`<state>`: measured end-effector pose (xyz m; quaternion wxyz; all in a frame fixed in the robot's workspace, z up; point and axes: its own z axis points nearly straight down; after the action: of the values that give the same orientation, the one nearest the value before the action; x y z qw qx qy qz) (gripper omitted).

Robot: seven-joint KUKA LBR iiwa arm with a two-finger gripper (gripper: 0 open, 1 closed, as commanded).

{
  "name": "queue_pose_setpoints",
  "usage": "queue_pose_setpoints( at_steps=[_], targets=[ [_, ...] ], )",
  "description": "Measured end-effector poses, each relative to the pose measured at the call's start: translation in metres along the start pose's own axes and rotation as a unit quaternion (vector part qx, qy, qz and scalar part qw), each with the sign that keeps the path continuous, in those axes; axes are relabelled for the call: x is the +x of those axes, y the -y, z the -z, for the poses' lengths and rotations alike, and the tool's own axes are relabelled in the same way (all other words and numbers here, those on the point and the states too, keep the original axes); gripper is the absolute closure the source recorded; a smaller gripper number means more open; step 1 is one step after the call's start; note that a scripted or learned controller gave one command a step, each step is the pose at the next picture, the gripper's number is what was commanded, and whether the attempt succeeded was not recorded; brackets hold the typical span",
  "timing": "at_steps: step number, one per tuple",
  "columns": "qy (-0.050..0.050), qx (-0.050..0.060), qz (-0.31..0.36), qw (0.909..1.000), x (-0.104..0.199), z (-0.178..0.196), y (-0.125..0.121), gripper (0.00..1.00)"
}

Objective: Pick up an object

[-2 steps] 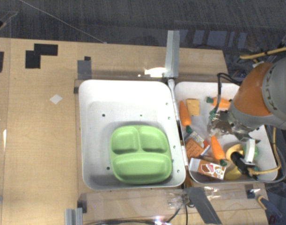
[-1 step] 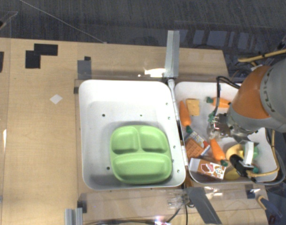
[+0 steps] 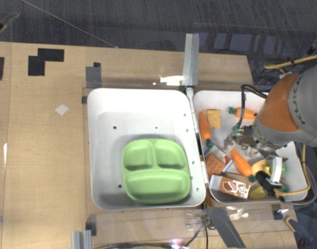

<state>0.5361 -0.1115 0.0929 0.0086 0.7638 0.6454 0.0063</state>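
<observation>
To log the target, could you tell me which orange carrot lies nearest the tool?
The orange carrot angled beside the tool; the other lies along the divider.

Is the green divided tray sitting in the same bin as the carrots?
No, the green divided tray lies in the left bin, while the carrots lie among the clutter in the right bin.

The wooden bench (image 3: 39, 154) carries two shallow white bins side by side. The left bin (image 3: 104, 139) sits near the middle of the view; the right bin (image 3: 302, 180) touches it at 3 o'clock. A metal post (image 3: 191, 61) stands at 12 o'clock of their join. Black patches (image 3: 44, 60) mark the bench at 10 o'clock.
</observation>
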Motion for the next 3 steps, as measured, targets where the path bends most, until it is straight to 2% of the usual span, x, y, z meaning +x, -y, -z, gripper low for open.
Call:
queue_pose_setpoints(
  at_steps=[1,2,3],
  targets=[
    [-0.002,0.008,0.065,0.9978,0.040,0.093,0.012,0.00],
    [-0.002,0.003,0.145,0.9894,0.017,0.019,0.014,0.00],
    [-0.005,-0.015,0.200,0.9797,-0.024,0.014,0.015,0.00]
  ],
)
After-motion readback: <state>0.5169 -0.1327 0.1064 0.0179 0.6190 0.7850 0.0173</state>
